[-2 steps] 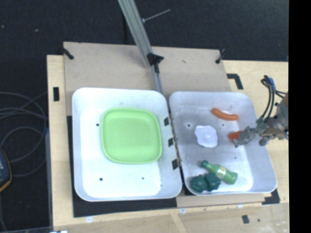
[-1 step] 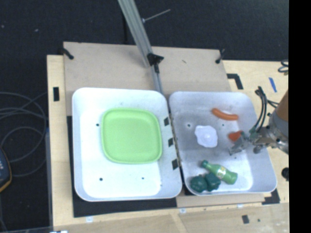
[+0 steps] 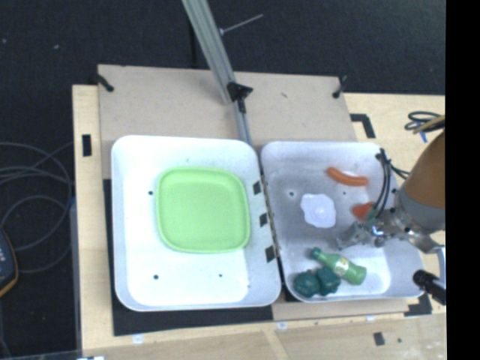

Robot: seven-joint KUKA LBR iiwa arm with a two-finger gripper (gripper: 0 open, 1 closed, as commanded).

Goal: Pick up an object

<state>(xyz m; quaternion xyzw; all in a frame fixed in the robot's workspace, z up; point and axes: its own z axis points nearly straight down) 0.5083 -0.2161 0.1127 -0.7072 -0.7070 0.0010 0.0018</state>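
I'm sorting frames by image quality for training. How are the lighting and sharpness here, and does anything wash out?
Camera view: lighting is even and shadows are faint; the whole frame is slightly soft; the pale lump nearly blends into the right bin; the green plate and green bottle stand out clearly; the gripper looks blurry.

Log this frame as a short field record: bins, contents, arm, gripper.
left bin: holds a green square plate
right bin: holds an orange sausage-shaped piece, a pale translucent object, a green bottle, a dark green lump, and a small orange-red item by the arm
arm: reaches in from the right, over the right bin
gripper: low over the right bin, above the green bottle; grasp cannot be judged
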